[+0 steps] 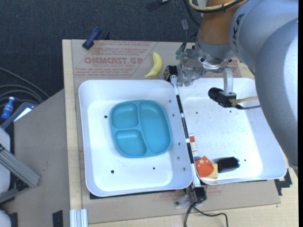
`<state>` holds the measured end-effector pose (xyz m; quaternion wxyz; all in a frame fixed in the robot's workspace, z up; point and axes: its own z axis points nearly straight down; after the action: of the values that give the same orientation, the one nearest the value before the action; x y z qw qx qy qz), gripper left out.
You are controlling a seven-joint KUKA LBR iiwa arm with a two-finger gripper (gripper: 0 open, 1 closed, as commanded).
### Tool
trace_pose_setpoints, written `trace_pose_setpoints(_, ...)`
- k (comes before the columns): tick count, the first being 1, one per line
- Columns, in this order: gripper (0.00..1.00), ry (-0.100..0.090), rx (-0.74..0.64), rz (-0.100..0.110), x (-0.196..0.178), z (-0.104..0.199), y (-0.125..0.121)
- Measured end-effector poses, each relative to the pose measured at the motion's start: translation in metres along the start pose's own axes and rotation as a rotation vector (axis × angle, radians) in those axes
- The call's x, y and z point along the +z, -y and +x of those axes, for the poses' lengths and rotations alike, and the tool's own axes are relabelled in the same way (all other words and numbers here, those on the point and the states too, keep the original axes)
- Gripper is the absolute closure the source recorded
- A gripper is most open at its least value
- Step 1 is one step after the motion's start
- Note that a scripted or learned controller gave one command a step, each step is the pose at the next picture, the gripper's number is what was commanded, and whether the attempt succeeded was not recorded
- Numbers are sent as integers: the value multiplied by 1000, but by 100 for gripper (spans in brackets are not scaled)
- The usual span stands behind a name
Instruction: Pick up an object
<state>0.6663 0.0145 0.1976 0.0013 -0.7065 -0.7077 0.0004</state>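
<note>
Camera view: pincer (185,75) at the far left corner of the right bin (227,131).
We cannot tell if it is open; a black block (227,164) lies near.

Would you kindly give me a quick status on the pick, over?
Pincer above far end of bin divider. Red toy and black block at right bin near edge, far from pincer. No obstruction between.

1. The gripper (182,77) is seen above the far end of the rims where the left bin (90,141) and the right bin (246,136) meet.
2. A yellow banana (154,65) is seen near the gripper, on its view-left side, on the bench outside the bins.
3. A blue divided plate (140,127) is laid in the left bin, nearer the camera than the gripper.
4. A red piece (204,166) and a black block (227,164) are seen side by side, well apart from the gripper, at the right bin's near edge.
</note>
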Motion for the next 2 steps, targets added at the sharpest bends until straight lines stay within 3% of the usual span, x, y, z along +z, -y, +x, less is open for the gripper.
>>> trace_pose_setpoints(1,100,0,-1,-3,-35,83,0)
trace_pose_setpoints(2,100,1,0,1,48,147,0)
